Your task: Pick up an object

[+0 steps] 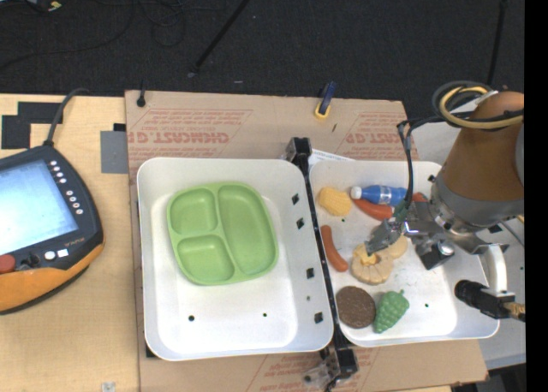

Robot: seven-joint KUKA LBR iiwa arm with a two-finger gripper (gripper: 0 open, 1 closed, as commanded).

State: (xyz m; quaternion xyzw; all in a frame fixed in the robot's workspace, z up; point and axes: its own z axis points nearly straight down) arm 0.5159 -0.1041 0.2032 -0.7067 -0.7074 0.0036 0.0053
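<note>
Over the right bin (467,317), the gripper (384,243) hangs just above a tan pastry (374,269); whether the claw is released or clenched cannot be told.

Seven items are counted in this bin:
- the pastry
- one yellow piece (335,202)
- one blue-and-white bottle (382,194)
- one red piece (373,209)
- one sausage (333,247)
- one brown disc (354,305)
- one green bumpy piece (390,311)

One green divided tray (223,234) lies in the left bin (171,313).

Red print on the cardboard (214,129) is upside down and not legible. Bare floor is seen at the right bin's near right.
</note>
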